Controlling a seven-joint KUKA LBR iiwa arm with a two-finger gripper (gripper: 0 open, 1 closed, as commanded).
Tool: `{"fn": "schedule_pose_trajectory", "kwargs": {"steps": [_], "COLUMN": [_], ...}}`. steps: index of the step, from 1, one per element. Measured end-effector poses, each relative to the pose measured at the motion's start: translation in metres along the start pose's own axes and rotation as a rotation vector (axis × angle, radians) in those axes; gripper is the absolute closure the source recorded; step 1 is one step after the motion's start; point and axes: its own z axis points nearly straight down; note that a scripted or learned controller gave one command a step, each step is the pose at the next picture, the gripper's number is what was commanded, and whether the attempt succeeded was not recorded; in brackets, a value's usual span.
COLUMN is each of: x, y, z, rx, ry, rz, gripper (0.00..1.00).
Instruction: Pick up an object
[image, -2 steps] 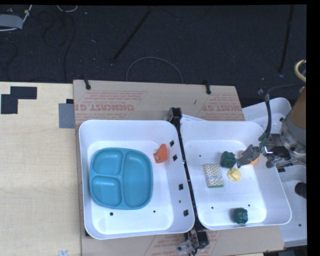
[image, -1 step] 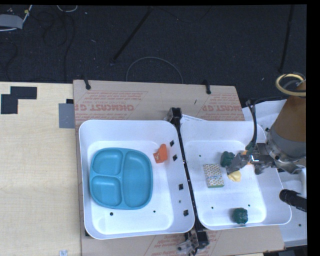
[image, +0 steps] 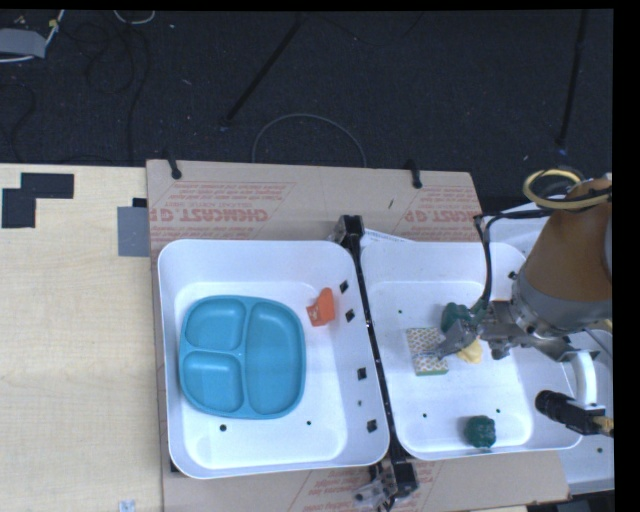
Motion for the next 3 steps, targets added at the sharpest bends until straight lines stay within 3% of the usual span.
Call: {"fn": "schedule_pose_trajectory", "kwargs": {"steps": [1, 2, 3], "x": [0.003, 0.001, -0.002], "y": [0.008, 0.008, 0.013], "z": [0.059, 0.046, 0.003], "rx": [0.000, -0.002, -0.008], "ry": [0.000, 0.000, -0.002], "rz": [0.001, 0.009, 0.002], "gripper": [0.00, 1.00, 1.00]}}
